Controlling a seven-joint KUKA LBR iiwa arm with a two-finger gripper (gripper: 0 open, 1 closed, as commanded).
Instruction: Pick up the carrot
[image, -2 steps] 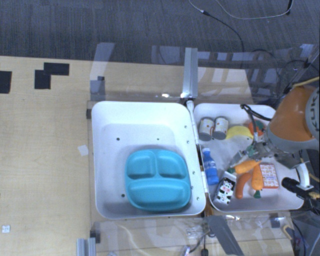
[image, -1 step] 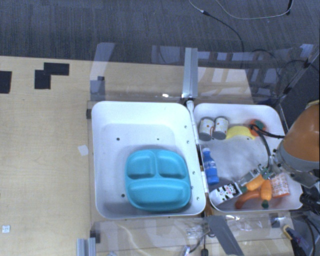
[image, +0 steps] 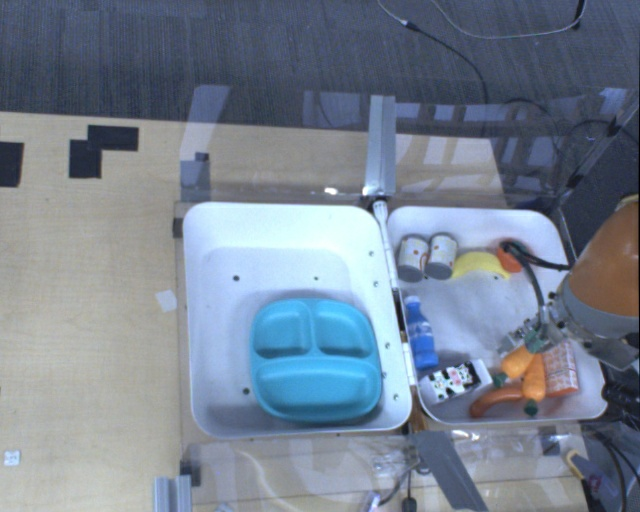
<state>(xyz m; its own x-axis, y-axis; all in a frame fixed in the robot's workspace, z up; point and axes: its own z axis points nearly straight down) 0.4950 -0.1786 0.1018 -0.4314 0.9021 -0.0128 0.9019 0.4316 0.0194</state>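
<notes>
**Arm low over the right bin**

From where I stand, the counter (image: 90, 300) carries two white bins. The left bin (image: 290, 245) holds a blue divided plate (image: 315, 360) at its 6 o'clock. In the right bin (image: 480, 225), the jaws (image: 528, 338) sit at 4 o'clock; spread or pinching, I cannot tell. The carrot (image: 527, 370) lies just beneath them.

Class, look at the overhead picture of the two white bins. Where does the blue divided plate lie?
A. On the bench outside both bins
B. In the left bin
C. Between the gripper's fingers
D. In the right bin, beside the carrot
B: the blue divided plate lies flat on the floor of the left bin, while the carrot lies in the right bin.
</notes>
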